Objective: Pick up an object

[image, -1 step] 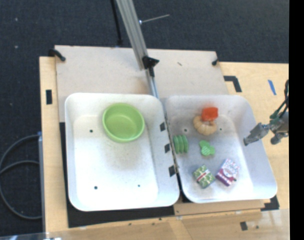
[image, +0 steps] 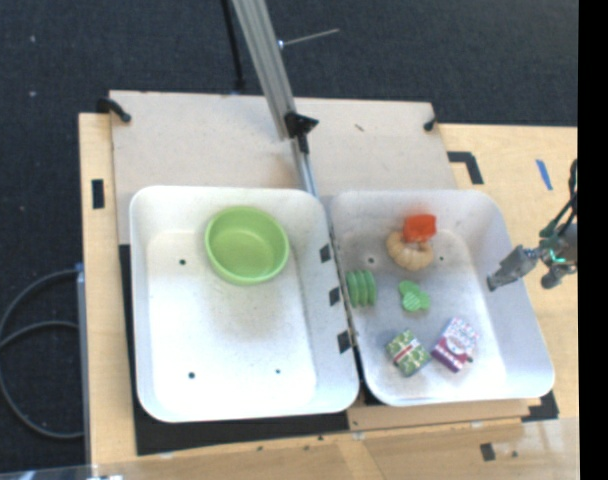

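Figure. Bench with two shallow white bins seen from above; the green bowl (image: 247,245) in the left bin (image: 164,368) serves as landmark. Every loose item lies to the right of the bowl, in the right bin (image: 514,358). Nearest the bowl is a ribbed green piece (image: 361,288). Farther right sit a tan bun-shaped toy (image: 413,253) with an orange block (image: 420,227) touching its top edge, and a small green lump (image: 414,297) just below them. Lowest in the frame lie two patterned blocks, one green and red (image: 408,352) and one pink and white (image: 455,344), just beside each other.

The gripper (image: 533,262) hangs farthest from the bowl, at the outer rim of the right bin, above none of the items. It is small and partly cut by the frame edge, so whether the claw stands apart or together cannot be told. Nothing is seen between its tips.

Judged from appearance, all candidates are small, light toys. The two patterned blocks look stiff and flat-sided, which should suit a pinch across opposite faces, though their closeness leaves little room for a finger between them. The bun looks rounded and possibly soft, so it may roll or squash. The ribbed piece lies well apart from the rest, and offers grooves against slipping.
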You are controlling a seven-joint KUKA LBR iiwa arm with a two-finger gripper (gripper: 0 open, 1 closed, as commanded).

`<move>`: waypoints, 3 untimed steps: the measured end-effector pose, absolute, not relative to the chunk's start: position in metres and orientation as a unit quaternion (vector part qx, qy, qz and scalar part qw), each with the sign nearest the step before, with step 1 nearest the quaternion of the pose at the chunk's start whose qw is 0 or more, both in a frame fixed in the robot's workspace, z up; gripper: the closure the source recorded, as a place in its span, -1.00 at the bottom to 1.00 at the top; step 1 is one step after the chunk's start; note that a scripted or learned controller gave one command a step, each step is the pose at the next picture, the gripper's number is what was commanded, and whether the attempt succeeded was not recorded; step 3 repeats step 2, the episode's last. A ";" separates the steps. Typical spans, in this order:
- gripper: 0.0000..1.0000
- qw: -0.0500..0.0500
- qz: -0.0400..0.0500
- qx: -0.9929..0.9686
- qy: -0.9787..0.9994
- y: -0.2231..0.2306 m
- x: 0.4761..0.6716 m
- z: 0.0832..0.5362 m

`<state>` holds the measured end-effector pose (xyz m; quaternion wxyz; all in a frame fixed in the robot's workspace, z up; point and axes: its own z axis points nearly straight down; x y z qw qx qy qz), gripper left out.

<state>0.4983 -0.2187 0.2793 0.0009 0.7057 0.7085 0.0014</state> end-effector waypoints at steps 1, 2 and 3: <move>-1.00 0.000 -0.002 0.708 0.707 -0.223 0.504 0.235; -1.00 0.001 0.000 0.708 0.707 -0.223 0.499 0.194; -1.00 0.001 0.000 0.708 0.707 -0.223 0.499 0.194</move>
